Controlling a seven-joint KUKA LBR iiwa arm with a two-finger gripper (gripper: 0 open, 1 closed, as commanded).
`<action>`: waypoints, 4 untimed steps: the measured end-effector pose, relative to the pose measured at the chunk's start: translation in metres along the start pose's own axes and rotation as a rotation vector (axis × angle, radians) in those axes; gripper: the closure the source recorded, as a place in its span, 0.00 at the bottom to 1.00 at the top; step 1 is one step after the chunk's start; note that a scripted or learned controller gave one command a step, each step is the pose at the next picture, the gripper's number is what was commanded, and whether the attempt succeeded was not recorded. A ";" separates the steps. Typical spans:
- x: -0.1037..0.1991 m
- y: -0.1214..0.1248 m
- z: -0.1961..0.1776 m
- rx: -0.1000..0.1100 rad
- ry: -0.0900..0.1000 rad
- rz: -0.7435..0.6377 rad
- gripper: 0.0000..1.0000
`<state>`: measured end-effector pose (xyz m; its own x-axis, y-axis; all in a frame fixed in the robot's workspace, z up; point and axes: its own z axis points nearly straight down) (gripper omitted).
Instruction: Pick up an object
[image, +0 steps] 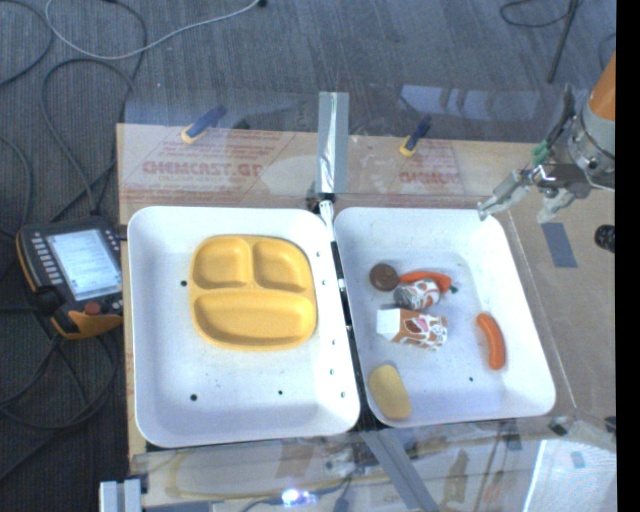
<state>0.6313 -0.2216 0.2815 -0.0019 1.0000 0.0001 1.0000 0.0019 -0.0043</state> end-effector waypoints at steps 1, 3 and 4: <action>0.058 -0.006 0.168 -0.001 0.001 -0.347 0.00; 0.089 -0.048 0.191 -0.018 -0.007 -0.417 0.00; 0.089 -0.046 0.182 -0.024 -0.009 -0.416 1.00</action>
<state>0.5841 -0.1329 0.0997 -0.4053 0.9141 -0.0121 0.9139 0.4055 0.0175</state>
